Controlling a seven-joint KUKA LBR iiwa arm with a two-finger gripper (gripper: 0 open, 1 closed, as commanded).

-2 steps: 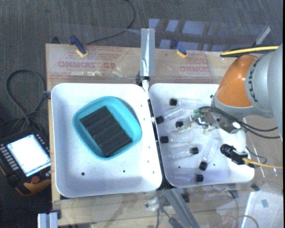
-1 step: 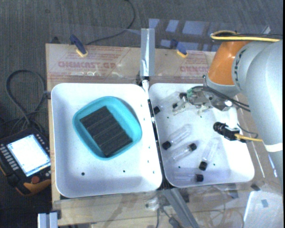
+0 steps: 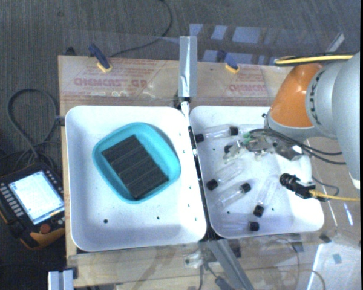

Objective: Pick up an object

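Hand (image 3: 241, 145) low in right bin (image 3: 314, 222), upper middle, tip aimed toward 9 o'clock. Finger state: cannot tell, too small and cluttered. Nearest vial (image 3: 216, 132) lying flat just at 10 o'clock of hand, long axis roughly 3-to-9. More vials (image 3: 236, 191) at 6 o'clock. Left bin (image 3: 78, 222) holding blue tray (image 3: 137, 161), well apart.

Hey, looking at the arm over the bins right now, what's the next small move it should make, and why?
Probably a short drop straight down. The claw sits over the upper part of the right bin, above a clear vial with a black cap, and nothing shows between its tips. Other vials lie lower in that bin, farther off, so the nearest one looks like the likeliest target.
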